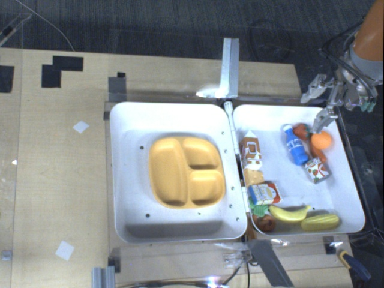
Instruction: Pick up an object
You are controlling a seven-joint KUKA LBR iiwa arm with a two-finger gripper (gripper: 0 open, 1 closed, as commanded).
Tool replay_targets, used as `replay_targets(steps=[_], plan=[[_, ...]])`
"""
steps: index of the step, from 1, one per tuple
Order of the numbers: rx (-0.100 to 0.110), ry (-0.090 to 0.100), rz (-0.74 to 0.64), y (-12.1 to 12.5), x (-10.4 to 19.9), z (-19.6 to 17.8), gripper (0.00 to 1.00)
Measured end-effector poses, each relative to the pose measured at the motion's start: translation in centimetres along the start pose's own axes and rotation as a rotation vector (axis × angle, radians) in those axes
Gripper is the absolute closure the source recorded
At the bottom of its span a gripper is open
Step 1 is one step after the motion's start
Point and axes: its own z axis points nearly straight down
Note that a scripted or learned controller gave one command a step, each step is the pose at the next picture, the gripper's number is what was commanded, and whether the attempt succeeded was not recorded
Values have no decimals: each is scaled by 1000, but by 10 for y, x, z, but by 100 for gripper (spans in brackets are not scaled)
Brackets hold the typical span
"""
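Note:
The right bin (354,191) holds several small items. A blue bottle (295,145) lies beside an orange (322,140), with a small red and white carton (317,170) just below them. A brown and white packet (251,151) and a blue and red snack pouch (264,192) lie along the bin's left wall. A banana (289,213) and a yellow-green fruit (320,222) rest at the front. My gripper (322,109) hangs over the bin's far right corner, just above the orange and the bottle, with nothing seen in it.
The left bin (129,161) holds a yellow divided tray (186,171). A metal post (230,68) stands behind the wall between the bins. A dark red fruit (267,224) sits at the right bin's front left corner. Wooden bench (54,161) lies to the left.

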Motion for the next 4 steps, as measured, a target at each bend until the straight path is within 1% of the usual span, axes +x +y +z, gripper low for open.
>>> replay_targets(steps=[1, 2, 3, 4], plan=[[0, -6, 78, 27, 5, -63, 0], [-2, 14, 264, 6, 85, 127, 0], [-3, 7, 596, -19, 100, 126, 0], [1, -6, 593, 2, 160, 140, 0]])
